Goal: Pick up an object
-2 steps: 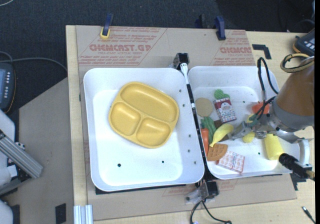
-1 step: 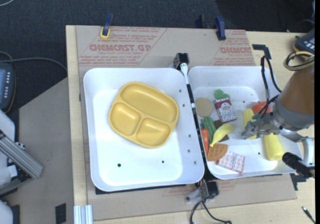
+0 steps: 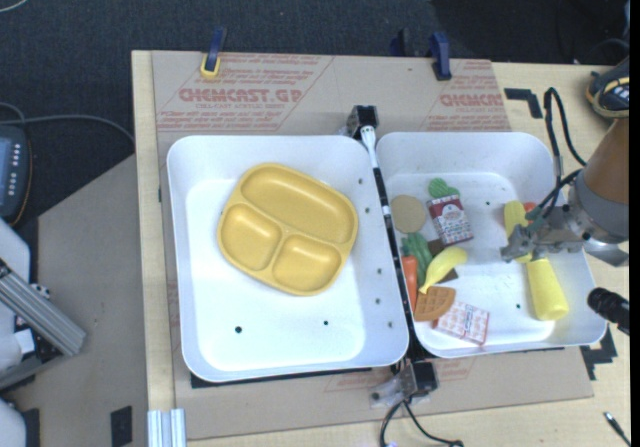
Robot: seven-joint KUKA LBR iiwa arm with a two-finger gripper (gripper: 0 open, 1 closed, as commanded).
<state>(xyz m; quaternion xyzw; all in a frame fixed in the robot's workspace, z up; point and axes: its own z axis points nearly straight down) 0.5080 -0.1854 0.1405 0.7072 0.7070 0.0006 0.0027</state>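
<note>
We see the yellow plastic cylinder (image 3: 546, 289) lying in the right white bin (image 3: 480, 147) near its right wall, just below the gripper (image 3: 525, 247). Fingers possibly apart, but we cannot tell; nothing visibly between them. Left of that: yellow banana (image 3: 444, 265), red-and-white carton (image 3: 451, 219), tan round disc (image 3: 407, 213). Left white bin (image 3: 190, 235) holds a yellow three-compartment plate (image 3: 287, 228).

You've got two white bins: the left bin (image 3: 190, 235) and the right bin (image 3: 480, 150). One yellow divided plate (image 3: 288, 228) in the left. In the right, count one banana (image 3: 443, 266), one carrot (image 3: 410, 280), one tan disc (image 3: 407, 213), one red carton (image 3: 451, 220), one yellow cylinder (image 3: 546, 289), one cracker (image 3: 434, 304) and one red-and-white packet (image 3: 463, 322). Two blue clamps: (image 3: 212, 53) and (image 3: 439, 53).
</note>
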